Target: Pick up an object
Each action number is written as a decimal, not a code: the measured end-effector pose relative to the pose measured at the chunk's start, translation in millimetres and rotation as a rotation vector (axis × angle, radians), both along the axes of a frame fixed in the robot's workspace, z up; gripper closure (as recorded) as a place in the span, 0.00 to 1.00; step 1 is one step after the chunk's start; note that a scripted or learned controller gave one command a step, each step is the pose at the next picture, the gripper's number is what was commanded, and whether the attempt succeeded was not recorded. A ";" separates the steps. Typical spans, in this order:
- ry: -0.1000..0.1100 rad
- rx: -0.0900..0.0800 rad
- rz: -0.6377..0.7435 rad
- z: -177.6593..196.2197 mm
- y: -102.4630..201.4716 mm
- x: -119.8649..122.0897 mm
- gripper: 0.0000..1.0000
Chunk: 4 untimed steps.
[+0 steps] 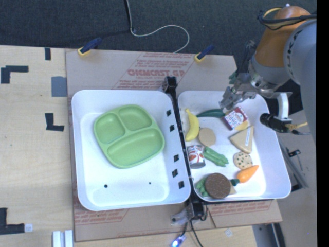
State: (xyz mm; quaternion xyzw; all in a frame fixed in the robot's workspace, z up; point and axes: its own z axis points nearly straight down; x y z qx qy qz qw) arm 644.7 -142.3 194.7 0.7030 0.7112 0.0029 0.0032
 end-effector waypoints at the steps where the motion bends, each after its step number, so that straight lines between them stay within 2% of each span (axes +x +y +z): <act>1: 0.010 0.000 -0.007 10.2 -4.6 -6.2 1.00; 4: 0.011 -0.003 -0.004 39.1 -3.5 -5.5 1.00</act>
